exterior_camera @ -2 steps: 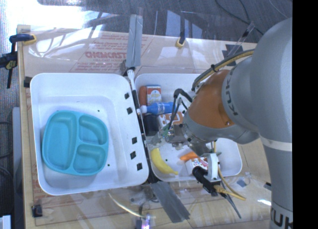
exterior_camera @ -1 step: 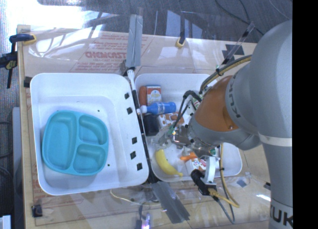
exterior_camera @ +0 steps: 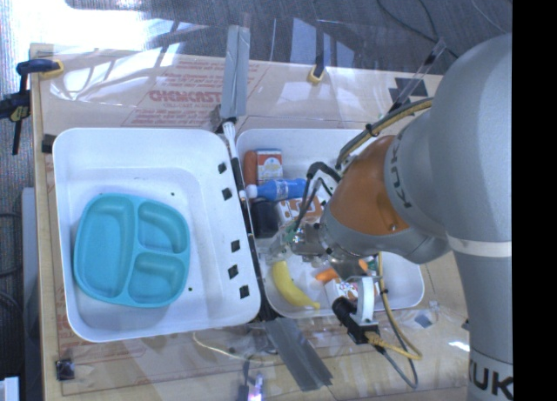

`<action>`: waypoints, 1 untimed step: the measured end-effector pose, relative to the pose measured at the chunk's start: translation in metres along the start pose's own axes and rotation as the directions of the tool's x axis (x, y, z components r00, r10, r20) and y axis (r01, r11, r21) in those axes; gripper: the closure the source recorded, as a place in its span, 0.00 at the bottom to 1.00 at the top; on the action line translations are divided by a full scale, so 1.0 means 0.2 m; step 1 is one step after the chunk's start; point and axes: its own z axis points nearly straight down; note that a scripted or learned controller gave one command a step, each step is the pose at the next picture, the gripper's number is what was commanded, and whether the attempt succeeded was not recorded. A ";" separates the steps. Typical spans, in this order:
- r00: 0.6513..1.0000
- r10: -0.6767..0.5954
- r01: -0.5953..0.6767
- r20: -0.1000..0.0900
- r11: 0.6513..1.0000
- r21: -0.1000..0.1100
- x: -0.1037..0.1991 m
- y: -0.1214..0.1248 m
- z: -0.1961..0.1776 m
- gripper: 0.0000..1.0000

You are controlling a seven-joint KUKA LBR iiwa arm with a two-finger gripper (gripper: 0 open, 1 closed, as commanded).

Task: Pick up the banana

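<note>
The yellow banana lies in the right bin, near its front left corner. The arm's orange band and wrist hang over the middle of this bin. The gripper reaches down just above and behind the banana, among the packed items. Its fingertips are lost in the clutter, so its state is unclear. Nothing shows between it and the banana.
A red carton, a blue bottle and other small items crowd the right bin's back left. The left bin holds a turquoise divided tray. A black divider with clips runs between the bins. Cables trail at the front right.
</note>
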 end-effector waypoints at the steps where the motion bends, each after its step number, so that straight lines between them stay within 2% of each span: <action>1: 1.000 -0.013 0.014 -0.012 1.000 0.013 0.03 0.00 -0.03 1.00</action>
